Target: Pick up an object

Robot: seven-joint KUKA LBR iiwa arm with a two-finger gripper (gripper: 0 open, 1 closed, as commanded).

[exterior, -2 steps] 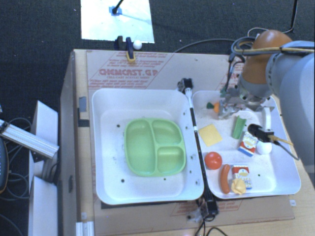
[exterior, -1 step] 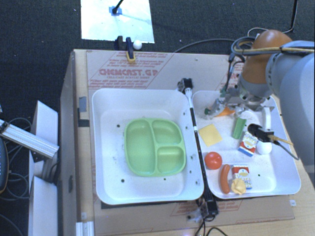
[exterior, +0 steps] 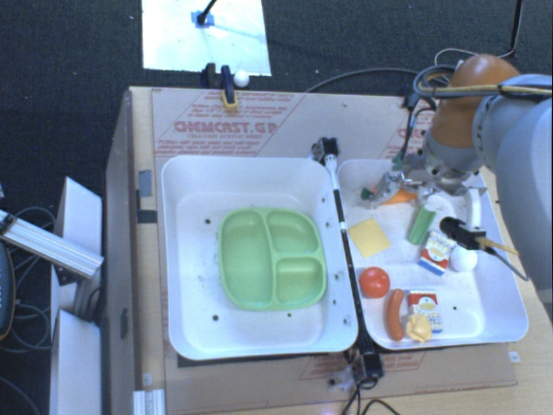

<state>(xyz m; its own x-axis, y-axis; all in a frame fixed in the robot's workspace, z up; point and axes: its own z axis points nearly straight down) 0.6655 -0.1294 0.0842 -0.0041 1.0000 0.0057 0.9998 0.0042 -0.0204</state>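
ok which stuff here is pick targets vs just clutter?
In play, right bin:
gripper, low at the bin's far-left corner
orange piece next to it
green block
yellow slice
tomato
sausage
egg

Lying about:
green tray in the left bin
cardboard under both bins
white sheet on the floor

Red lettering on the clear sheet (exterior: 259, 124) covering the worktop (exterior: 121, 232) reads "CHEMCAST GP", printed large behind the left bin. Smaller red print repeats around it but is too fine to read. Packaging on small cartons (exterior: 423, 305) is illegible.
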